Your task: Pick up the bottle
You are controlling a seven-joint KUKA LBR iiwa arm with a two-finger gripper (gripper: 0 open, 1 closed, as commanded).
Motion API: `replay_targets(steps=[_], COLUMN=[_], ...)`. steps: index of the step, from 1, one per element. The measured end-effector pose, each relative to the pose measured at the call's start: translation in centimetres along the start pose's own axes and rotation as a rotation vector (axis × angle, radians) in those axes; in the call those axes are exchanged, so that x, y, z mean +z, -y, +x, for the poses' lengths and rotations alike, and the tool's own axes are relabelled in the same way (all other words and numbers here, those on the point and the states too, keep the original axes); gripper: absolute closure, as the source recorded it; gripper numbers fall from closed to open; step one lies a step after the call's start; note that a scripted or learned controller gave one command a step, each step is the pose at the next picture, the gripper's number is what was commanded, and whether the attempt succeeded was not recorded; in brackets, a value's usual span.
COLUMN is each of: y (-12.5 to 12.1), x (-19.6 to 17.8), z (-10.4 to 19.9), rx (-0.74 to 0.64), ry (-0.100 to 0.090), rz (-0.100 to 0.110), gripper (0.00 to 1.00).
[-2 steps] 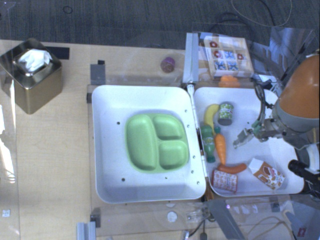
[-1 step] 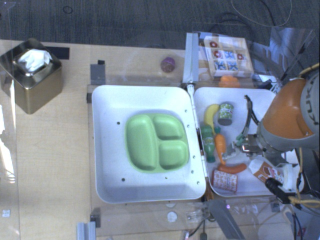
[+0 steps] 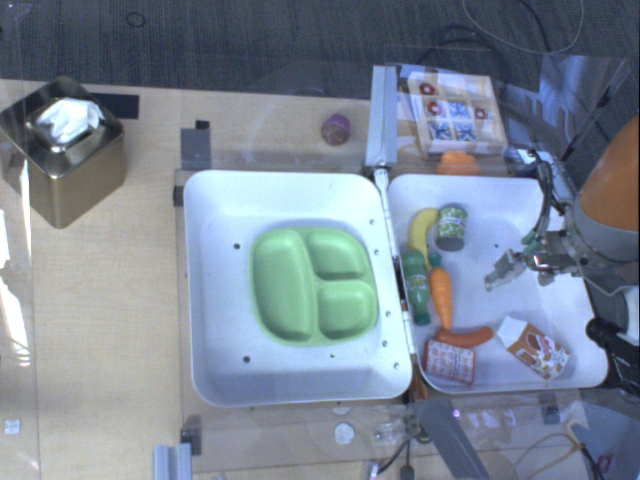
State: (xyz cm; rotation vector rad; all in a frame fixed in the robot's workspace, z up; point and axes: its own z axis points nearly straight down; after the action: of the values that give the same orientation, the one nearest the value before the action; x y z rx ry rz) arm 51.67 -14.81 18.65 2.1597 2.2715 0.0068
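The bottle (image 3: 415, 290) is small and green and lies lengthwise against the left wall of the right bin (image 3: 590, 373), between a banana and an orange carrot. My gripper (image 3: 505, 268) hangs over the middle of the right bin, about a hand's width to the right of the bottle and apart from it. Nothing shows in its grasp. The grey arm with its orange band (image 3: 612, 183) comes in from the right edge.
In the right bin with the bottle are a banana (image 3: 421, 231), a can (image 3: 451, 227), a carrot (image 3: 441, 299), a sausage (image 3: 464, 336), a red packet (image 3: 452, 363) and a small carton (image 3: 538, 350). The left bin (image 3: 215, 268) holds a green divided tray (image 3: 313, 284). A metal box (image 3: 65, 153) stands at the far left.
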Motion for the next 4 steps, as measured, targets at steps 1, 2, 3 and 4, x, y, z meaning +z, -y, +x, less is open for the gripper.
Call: replay_targets(steps=[1,2,3,4], y=[1.8,2.1,2.8,-3.3], x=[0.9,-4.6,5.1,-4.4], z=[5.7,5.0,4.5,0.4], rx=[-0.132,0.233,0.28,0.275], ry=[-0.002,0.0,-0.002,0.0], rz=[0.004,-0.001,0.007,0.0], gripper=[0.0,0.0,0.0,0.0])
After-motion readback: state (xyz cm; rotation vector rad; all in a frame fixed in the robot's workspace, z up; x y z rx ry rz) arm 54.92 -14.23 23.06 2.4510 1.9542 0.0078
